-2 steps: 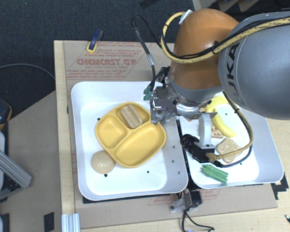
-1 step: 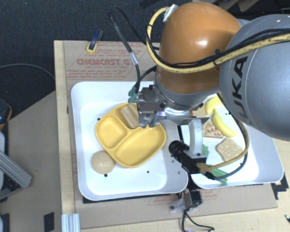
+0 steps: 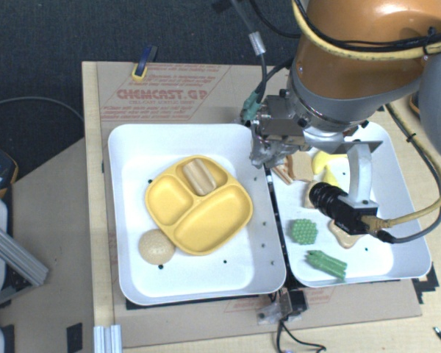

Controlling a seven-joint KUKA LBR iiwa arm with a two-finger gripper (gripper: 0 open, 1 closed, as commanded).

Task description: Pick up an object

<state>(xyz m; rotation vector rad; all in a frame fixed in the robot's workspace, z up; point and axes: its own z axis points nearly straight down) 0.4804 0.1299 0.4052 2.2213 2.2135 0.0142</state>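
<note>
1. A yellow divided plate (image 3: 198, 210) lies in the left bin (image 3: 125, 197), a tan roll (image 3: 199, 176) in its upper compartment and a round beige cookie (image 3: 156, 246) just beside its lower-left edge.
2. The gripper (image 3: 267, 153) hangs over the bins' shared edge, right of the plate; whether it is open cannot be told.
3. The right bin (image 3: 404, 197) holds green pieces (image 3: 303, 231).
4. Red lettering reading "CHEMCAST" (image 3: 162, 93) marks the cardboard tabletop (image 3: 95, 168); dark carpet (image 3: 59, 20) lies beyond.

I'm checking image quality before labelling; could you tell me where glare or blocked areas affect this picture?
Camera view: bright highlights gleam on the orange band; the arm covers the right bin's upper part; the yellow tray and left bin are evenly lit and sharp.
</note>
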